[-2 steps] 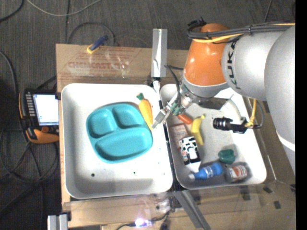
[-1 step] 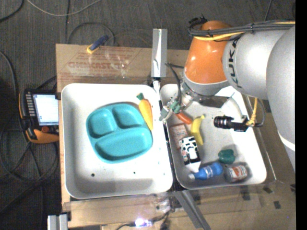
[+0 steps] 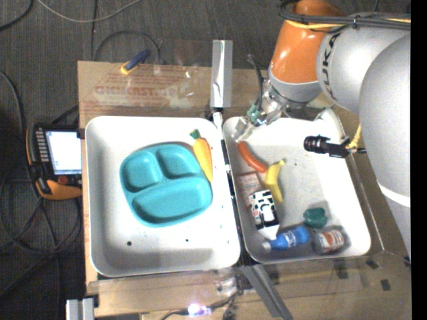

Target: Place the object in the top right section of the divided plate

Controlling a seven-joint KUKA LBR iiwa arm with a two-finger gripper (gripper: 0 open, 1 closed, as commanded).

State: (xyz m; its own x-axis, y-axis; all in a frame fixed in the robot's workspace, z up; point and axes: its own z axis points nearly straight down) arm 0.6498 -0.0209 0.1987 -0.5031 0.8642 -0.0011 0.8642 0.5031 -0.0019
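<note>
A teal divided plate [image 3: 165,183] lies in the left white bin [image 3: 107,245], with two small sections at the top and one large section below. An orange toy carrot [image 3: 202,156] with a green top lies along the plate's upper right rim, beside the top right section [image 3: 181,161]. My gripper [image 3: 257,115] hangs over the far left corner of the right bin [image 3: 360,199], just above a red sausage [image 3: 251,156]. It is apart from the carrot and the plate.
The right bin also holds a yellow banana [image 3: 274,180], a small black and white carton [image 3: 265,209], a blue bottle [image 3: 288,239], a can [image 3: 328,240] and a green piece [image 3: 315,215]. An upright metal post [image 3: 221,75] stands behind the gap between the bins.
</note>
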